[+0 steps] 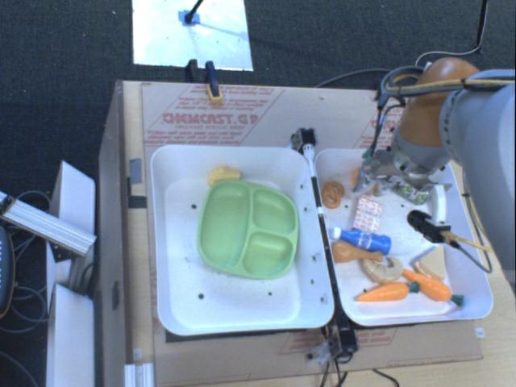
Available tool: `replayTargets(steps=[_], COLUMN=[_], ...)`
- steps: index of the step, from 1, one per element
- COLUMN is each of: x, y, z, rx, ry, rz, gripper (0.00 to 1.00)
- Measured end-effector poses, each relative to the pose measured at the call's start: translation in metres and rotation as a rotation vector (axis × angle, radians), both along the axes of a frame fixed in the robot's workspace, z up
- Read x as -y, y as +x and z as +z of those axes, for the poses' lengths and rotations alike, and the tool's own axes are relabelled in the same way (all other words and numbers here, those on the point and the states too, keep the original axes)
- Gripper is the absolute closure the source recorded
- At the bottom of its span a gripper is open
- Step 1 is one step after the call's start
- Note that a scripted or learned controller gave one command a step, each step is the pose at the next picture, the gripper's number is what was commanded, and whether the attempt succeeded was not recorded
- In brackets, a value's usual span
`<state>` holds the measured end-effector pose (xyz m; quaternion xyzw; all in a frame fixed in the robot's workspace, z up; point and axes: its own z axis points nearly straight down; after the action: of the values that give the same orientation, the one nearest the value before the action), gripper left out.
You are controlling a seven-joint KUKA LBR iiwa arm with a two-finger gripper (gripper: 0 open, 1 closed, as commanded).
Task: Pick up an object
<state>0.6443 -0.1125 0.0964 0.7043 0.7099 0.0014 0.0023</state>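
Reaching stage, nothing lifted yet. Claw point(372, 177) low over the far end of the right bin point(476, 293), by a small brown toy point(332, 192) — open or closed, cannot tell. Candidates all in that bin: a patterned packet point(368, 213), a blue bottle point(364, 239), two carrots point(385, 292) near the front. Next calls for a straight drop on one piece — crowding likely to foul it. Left bin point(242, 317) holding a green tray point(247, 229) and a yellow bit point(224, 174).

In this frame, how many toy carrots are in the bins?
2, both in the right bin near its front edge: one carrot lying below the bagel-like ring, the other carrot just right of it. The arm may hide more at the bin's back.
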Motion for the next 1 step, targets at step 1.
replayTargets(steps=[1], x=[-0.0802], y=[-0.0309], z=[0.0894], rx=[0.0], ry=[0.002], rz=[-0.002], gripper=[1.0])
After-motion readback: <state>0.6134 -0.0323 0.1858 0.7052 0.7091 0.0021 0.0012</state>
